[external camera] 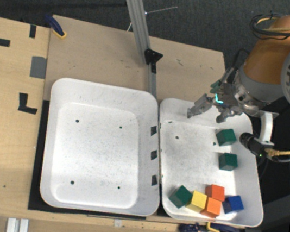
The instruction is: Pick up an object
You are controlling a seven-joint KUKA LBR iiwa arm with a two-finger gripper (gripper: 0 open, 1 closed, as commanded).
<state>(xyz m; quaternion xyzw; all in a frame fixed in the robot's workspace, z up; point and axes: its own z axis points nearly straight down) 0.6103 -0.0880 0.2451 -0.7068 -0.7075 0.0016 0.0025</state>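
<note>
My gripper (210,112) hangs over the far edge of the right bin (184,147), its two fingers spread open with nothing between them. Two green blocks lie below and to the right of it: one (226,137) near the far right wall, another darker one (228,161) a little nearer. At the bin's near right corner sits a cluster: a green block (180,196), a yellow block (198,200), two orange blocks (214,198), and a blue block (234,203).
The left bin (96,143) stands beside the right one. A slanted metal pole (141,21) with a black clamp crosses behind the bins. The arm's orange-banded wrist (274,51) looms at the upper right, with a cable by the right bin's wall.
</note>
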